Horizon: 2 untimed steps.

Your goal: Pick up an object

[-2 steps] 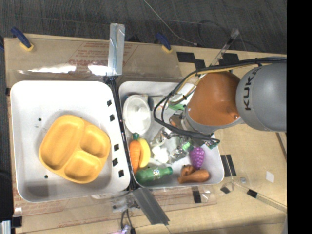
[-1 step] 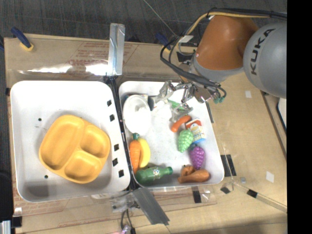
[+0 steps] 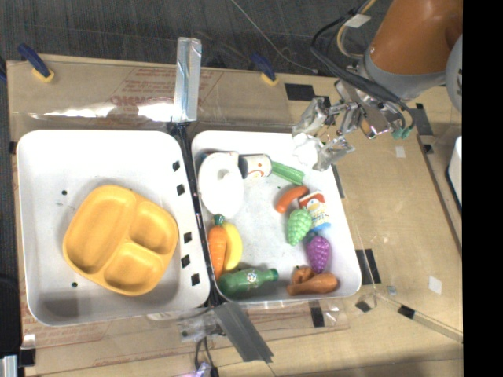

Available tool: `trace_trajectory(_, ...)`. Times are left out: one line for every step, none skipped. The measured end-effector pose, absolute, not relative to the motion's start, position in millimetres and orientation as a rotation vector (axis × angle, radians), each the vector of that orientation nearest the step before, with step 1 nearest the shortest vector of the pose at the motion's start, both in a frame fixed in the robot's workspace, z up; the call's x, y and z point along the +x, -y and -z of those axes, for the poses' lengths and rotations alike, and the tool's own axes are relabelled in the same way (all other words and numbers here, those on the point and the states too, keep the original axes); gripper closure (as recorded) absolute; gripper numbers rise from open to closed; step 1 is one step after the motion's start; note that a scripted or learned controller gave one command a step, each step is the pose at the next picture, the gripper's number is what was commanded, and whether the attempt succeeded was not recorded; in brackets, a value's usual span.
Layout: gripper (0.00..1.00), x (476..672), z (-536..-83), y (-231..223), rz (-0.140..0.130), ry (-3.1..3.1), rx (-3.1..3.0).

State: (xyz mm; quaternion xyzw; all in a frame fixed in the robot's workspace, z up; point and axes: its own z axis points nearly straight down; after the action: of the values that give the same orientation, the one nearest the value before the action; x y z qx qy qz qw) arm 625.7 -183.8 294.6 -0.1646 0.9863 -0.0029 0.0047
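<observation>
Plastic toy food is crowding the right bin (image 3: 346,234), and we are hovering our gripper (image 3: 334,136) over its upper right corner with nothing between the fingers; whether they are apart or together we cannot tell. The nearest candidates, a green piece (image 3: 288,172) and an orange piece (image 3: 291,198), are lying close by the wall, so we are risking a glancing, failed grasp there.

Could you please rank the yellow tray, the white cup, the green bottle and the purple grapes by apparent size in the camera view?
1. Yellow tray, clearly largest.
2. White cup.
3. Green bottle.
4. Purple grapes, smallest.
The cup and the bottle look close, so their order is uncertain.
</observation>
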Motion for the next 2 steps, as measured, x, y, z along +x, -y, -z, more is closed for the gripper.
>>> trace_trajectory(1.0,539.2,-229.3,172.0,-0.002,-3.081,-0.621)
trace_trajectory(1.0,570.0,-136.5,97.0,-0.009,-3.04,-0.809)
